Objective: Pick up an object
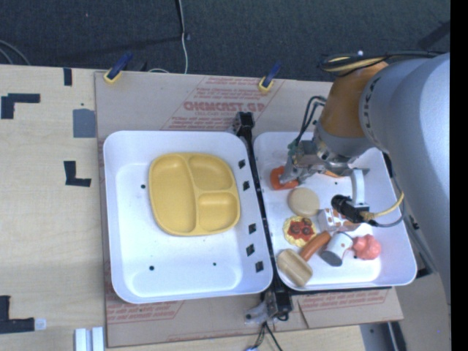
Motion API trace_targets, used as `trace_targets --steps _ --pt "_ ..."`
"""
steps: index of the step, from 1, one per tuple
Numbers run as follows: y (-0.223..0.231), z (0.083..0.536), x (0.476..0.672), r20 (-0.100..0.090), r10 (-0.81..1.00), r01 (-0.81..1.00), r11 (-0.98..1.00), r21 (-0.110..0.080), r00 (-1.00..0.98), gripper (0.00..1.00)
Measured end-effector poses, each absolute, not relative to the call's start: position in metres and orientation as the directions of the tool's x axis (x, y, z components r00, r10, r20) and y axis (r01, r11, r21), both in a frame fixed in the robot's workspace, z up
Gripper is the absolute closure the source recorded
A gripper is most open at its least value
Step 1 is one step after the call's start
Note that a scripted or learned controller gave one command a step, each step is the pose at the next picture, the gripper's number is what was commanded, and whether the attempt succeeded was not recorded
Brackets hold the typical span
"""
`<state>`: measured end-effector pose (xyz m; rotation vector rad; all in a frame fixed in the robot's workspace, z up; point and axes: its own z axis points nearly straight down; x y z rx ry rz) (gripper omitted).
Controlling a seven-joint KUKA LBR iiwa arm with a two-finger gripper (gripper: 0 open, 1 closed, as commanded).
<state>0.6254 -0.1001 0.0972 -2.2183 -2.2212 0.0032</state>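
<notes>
Down in the right bin [351,275], the hand [296,168] sits low over the far left part of the floor, close to the wall shared with the left bin [183,269]. Whether it is released or clenched cannot be told from this angle, since the wrist and its fittings cover it from above. Nothing can be seen gripped in it.

An orange-red piece [278,178] lies on the bin floor just beside the hand, on its left, and looks to be touching it or nearly so. It is the closest thing to the hand. A pale round bun [303,199] lies just in front of the hand, apart from the orange-red piece.

Nearer the front of the same bin the other toys crowd together. A small round pizza [300,230] with red topping lies below the bun. An orange sausage [315,246] slants beside the pizza, touching it. A tan bread loaf [294,268] rests at the front left corner. A grey cylinder [335,253] lies tipped just right of the sausage, and a pink lump [368,247] sits beside that.

The grey arm [409,123] reaches in from the right, its orange band [349,108] above the far edge of the right bin.

In the left bin a yellow divided plate [195,194] lies flat, well apart from the hand. Both bins stand on a brown cardboard sheet [212,108] on the wooden worktop [44,218].
</notes>
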Motion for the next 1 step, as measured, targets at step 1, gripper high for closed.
trace_targets --steps 1 --pt "-0.0611 0.1975 0.5875 0.002 1.0 1.0 0.005 0.005 -0.005 1.0"
